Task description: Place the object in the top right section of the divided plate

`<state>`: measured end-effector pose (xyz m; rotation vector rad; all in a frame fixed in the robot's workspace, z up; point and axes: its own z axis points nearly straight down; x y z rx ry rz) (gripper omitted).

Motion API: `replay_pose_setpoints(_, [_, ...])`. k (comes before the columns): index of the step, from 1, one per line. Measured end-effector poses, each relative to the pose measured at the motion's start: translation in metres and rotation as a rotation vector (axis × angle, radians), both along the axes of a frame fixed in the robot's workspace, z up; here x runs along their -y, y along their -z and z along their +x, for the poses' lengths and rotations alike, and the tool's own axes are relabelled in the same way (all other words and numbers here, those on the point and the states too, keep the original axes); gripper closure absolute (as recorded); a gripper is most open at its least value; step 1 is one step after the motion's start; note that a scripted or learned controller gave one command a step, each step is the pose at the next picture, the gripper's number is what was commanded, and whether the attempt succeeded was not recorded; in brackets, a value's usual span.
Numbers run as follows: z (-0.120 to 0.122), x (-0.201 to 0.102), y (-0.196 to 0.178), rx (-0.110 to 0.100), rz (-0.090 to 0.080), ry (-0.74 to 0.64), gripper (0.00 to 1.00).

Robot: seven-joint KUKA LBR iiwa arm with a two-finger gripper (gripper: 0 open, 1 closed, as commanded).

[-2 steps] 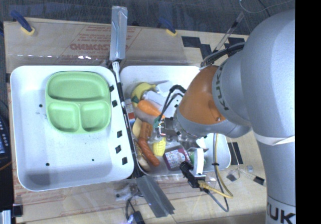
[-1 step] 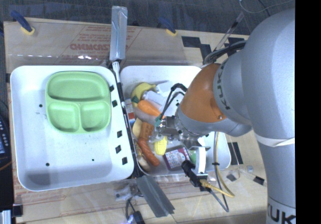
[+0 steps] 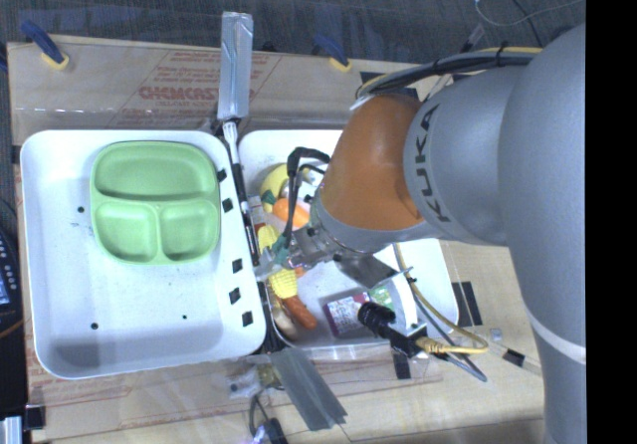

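Overhead, 1 green divided plate (image 3: 154, 201) with 3 sections, 2 white bins (image 3: 55, 263), pincer (image 3: 289, 245) state unclear.

arm (image 3: 468, 163) covers most of the right bin (image 3: 438, 263), so much of that bin's floor and its contents are hidden. gripper (image 3: 289, 258) sits under the orange band (image 3: 373, 168), fingers masked by the wrist, can't tell how they stand. small toys at the bin's left side are partly covered: yellow item (image 3: 271, 178) and orange item (image 3: 289, 213) only peek out, kinds unclear. corn-like piece (image 3: 286, 282) too small to be sure. label on the clear package (image 3: 343, 313) unreadable. arm body cut off at right edge. dark object at far left edge (image 3: 5, 273) cut off, unidentifiable.
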<state>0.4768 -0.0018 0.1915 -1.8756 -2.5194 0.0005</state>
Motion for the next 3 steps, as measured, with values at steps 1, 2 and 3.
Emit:
replay_pose_setpoints(1, [-0.001, -0.094, 0.001, -0.002, -0.001, 0.186, 1.00])
replay_pose_setpoints(2, [0.028, -0.215, 0.102, -0.007, -0.001, 0.206, 1.00])
replay_pose_setpoints(3, [-0.003, -0.215, 0.102, -0.007, -0.004, 0.195, 1.00])
